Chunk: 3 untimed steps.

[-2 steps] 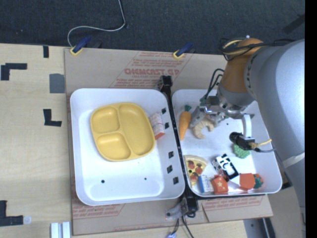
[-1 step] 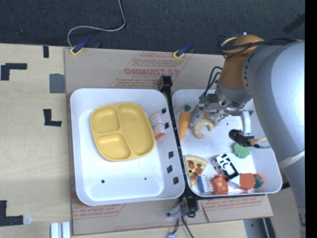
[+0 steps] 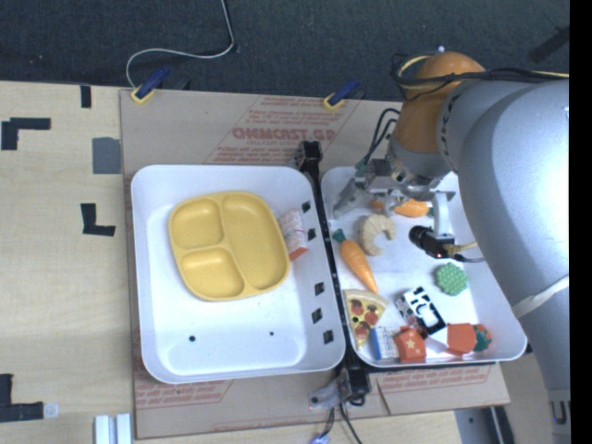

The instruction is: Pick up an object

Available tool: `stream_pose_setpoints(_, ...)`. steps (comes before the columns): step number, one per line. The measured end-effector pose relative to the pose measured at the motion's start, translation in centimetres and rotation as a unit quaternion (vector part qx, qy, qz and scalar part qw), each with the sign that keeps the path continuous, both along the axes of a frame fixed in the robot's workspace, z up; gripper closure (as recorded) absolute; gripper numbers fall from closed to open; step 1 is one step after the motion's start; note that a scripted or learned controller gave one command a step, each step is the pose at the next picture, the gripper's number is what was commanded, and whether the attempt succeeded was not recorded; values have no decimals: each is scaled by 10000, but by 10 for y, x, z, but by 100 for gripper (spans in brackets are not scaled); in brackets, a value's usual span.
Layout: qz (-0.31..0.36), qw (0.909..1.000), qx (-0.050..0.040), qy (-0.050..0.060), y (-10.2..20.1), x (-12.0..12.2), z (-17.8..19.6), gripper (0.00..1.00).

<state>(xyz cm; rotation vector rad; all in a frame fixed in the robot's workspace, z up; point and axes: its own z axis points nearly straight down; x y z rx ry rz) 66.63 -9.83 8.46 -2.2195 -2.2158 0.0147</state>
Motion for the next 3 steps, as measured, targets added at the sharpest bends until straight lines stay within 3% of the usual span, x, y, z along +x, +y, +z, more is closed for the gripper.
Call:
stream_pose_setpoints(1, 9, 10000, 6, -57, -8, -57, 1, 0)
stream_pose_setpoints(2, 13, 10000, 0, -66, -8, -57, 11, 100)
stream_pose_setpoints(3, 13, 10000, 0, -65, -8, -57, 11, 0)
